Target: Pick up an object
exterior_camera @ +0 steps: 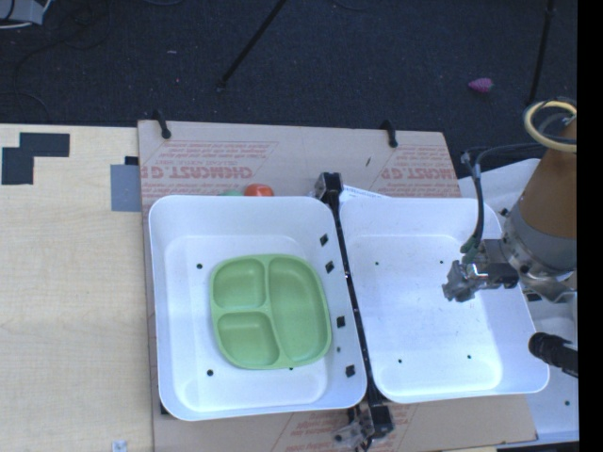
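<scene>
Camera view: green tray (270, 311) in left bin (179, 224).

Grey arm (551, 229), orange band, metallic gripper (459, 283), black cable.

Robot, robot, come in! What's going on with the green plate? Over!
Tool over right bin, grip unclear. Green plate in left bin, untouched. Nothing blocking.

I see divided plate (270, 311) lying in left bin (179, 252) | right bin (415, 365) just beside it, rims touching | gripper (459, 282) over right bin's right side | small round object (258, 191) behind left bin, outside it
</scene>
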`<state>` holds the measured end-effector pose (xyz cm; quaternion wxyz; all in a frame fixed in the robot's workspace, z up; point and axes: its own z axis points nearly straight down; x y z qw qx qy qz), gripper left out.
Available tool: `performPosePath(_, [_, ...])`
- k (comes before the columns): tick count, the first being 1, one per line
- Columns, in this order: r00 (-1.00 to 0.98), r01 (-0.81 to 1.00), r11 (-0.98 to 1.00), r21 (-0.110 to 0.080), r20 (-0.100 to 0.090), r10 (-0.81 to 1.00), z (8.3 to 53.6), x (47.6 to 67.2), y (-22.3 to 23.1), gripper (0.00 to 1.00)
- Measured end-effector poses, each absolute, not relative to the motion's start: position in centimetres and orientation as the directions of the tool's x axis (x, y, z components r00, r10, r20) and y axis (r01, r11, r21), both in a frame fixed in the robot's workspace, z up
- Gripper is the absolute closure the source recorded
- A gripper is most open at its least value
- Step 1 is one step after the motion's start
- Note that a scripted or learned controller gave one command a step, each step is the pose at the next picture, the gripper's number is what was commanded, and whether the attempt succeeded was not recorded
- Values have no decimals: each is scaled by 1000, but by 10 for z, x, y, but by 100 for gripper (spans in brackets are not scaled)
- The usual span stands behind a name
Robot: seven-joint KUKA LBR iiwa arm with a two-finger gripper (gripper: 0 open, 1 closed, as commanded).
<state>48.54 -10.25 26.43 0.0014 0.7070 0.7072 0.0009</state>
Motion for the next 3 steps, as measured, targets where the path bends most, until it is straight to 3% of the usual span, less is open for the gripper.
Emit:
performPosePath(2, [-4, 1000, 4, -6, 2, 1000, 238, 498, -3, 100])
performPosePath(3, [-5, 1000, 5, -3, 2, 1000, 242, 518, 51, 100])
